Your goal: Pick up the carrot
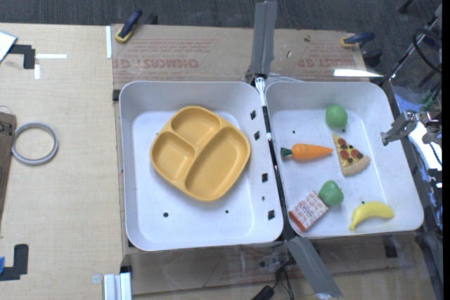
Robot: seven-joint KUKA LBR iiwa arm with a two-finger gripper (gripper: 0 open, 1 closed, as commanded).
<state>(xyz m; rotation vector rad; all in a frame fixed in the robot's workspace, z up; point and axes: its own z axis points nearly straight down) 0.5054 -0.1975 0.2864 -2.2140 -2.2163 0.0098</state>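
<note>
The carrot [309, 151] is orange with a green stem end pointing left. It lies flat in the right bin [383, 175], in its left middle part, with nothing touching it. At the view's right edge, grey metal parts of my gripper [403, 127] sit over the right bin's right rim, well to the right of the carrot and slightly farther back. Nothing is seen held there.
Around the carrot in the right bin lie a green ball [337, 116], a pizza slice [350, 155], a green vegetable [330, 192], a banana [370, 213] and a red-white packet [308, 211]. The left bin [140, 214] holds a yellow divided plate [201, 152]. A tape roll [32, 142] lies on the bench.
</note>
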